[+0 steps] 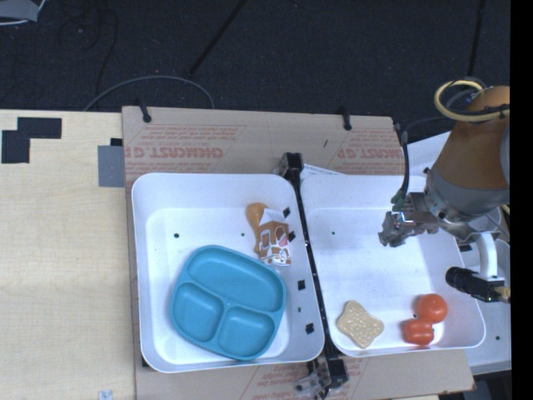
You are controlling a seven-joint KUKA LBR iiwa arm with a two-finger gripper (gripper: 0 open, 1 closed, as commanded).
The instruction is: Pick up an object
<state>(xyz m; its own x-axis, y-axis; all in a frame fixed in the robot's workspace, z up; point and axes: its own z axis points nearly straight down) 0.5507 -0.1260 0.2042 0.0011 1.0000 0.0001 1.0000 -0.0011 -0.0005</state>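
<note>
Hovering over the right bin [379, 223], toward its right wall: gripper [393, 230], nothing seen between its fingers; whether the jaws stand open or closed cannot be told. Bare white floor lies left of the gripper as far as the divider between the bins. Near the right bin's front edge: bread slice [360, 324], lying flat; two red tomatoes [426, 317], touching, beside the front right corner. Both lie well apart from the gripper. Left bin [154, 215], adjoining the right bin: blue divided plate [227, 301] filling its front half; small printed packet [274, 245] and brown piece [256, 216] near the divider. Both bins sit on cardboard [216, 144] upon a pale bench [58, 257].
</note>
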